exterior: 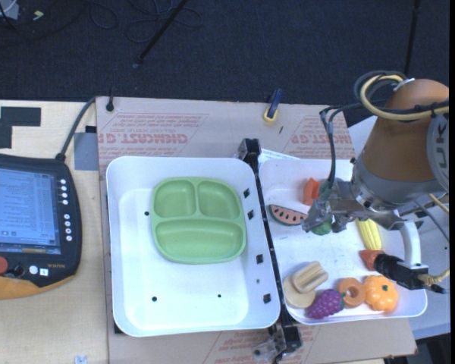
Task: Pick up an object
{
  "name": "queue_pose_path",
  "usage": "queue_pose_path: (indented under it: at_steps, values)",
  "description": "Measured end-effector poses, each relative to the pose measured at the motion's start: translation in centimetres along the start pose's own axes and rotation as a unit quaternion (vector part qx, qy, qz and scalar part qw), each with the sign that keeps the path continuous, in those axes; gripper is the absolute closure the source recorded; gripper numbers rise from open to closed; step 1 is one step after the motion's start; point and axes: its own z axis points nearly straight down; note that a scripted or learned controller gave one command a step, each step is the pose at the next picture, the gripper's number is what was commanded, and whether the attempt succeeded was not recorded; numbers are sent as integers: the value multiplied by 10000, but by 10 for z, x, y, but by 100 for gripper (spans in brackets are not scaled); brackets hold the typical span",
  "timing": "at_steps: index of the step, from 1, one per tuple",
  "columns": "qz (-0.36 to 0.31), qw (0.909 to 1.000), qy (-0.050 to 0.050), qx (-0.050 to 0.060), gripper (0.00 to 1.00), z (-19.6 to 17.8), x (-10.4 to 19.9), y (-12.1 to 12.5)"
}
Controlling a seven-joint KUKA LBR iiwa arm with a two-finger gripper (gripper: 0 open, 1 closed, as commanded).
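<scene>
Behind both bins, cardboard (167, 133) with mirrored red lettering, unreadable; gripper (321, 220) near watermelon slice (287, 215), finger state unclear.

Arm (398, 146): grey casing, broad orange band above wrist. Yellow and black cables looped on top. End effector (322, 220): dark metal.

White bins (136, 309). A pale green plate (198, 220). Red watermelon slice (287, 215) with dark seeds, yellow corn (370, 234), purple grapes (325, 303), orange pumpkin (380, 292), tan bread (306, 277), orange-banded grey arm (406, 139).
</scene>
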Motion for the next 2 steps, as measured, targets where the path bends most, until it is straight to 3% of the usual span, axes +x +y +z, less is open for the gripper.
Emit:
queue_pose_path:
  at_steps: [2]
  values:
    - [14, 10000, 1, 15, 100, 1, 0, -2]
